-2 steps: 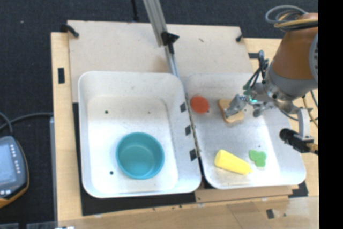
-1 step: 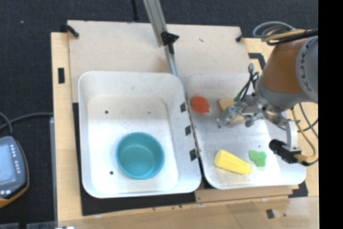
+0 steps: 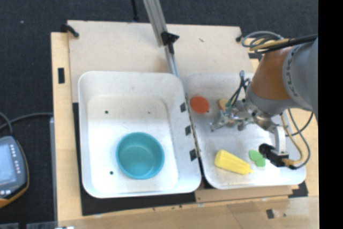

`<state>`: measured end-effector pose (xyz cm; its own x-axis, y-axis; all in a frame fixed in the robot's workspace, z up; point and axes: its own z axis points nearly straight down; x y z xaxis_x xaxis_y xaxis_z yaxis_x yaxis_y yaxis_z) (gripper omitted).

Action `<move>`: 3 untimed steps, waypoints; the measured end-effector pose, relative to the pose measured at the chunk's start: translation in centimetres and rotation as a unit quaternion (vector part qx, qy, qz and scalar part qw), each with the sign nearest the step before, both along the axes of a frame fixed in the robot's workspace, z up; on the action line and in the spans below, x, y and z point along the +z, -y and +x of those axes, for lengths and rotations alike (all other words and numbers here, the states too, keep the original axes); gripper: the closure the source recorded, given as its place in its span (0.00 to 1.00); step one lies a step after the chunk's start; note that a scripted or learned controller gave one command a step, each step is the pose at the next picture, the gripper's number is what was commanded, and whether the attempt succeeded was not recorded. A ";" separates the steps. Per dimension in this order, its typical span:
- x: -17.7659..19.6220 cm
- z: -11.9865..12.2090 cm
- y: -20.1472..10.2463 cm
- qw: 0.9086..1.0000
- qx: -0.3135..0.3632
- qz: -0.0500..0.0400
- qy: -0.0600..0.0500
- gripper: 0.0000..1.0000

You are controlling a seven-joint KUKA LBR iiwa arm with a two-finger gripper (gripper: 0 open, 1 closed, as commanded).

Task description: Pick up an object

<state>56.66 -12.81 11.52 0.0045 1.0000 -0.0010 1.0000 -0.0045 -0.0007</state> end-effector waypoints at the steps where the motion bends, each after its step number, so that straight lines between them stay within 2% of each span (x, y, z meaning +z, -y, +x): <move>1: -1.5 0.0 0.1 1.000 0.000 0.000 0.000 0.00; 2: -0.3 0.1 0.2 1.000 -0.002 0.000 0.002 1.00; 3: 5.1 1.0 0.7 1.000 0.003 0.000 0.001 1.00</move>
